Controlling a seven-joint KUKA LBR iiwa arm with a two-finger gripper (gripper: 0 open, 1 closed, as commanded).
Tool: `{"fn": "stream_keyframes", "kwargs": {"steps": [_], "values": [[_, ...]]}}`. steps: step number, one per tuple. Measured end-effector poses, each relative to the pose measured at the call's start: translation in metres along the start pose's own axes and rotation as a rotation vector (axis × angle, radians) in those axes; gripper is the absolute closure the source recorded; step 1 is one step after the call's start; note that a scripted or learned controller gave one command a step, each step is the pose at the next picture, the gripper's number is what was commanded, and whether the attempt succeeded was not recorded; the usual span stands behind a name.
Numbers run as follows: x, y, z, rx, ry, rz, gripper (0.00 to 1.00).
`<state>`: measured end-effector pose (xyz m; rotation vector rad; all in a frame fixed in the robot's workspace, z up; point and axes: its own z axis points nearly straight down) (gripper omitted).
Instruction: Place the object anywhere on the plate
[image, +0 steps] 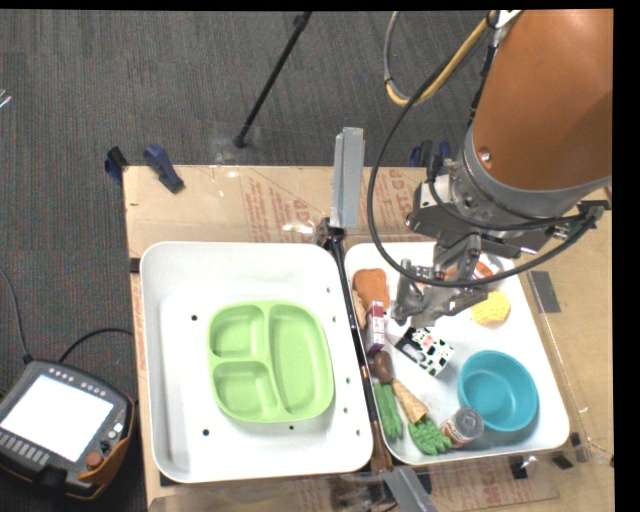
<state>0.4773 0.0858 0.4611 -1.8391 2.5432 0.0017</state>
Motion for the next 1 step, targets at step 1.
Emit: {"fn": "stream_keyframes", "kwargs": {"steps": [1], "values": [[-0.0234, -0.0242, 0.1504, -0.017, 0.006, -0.059, 1.0]]}}
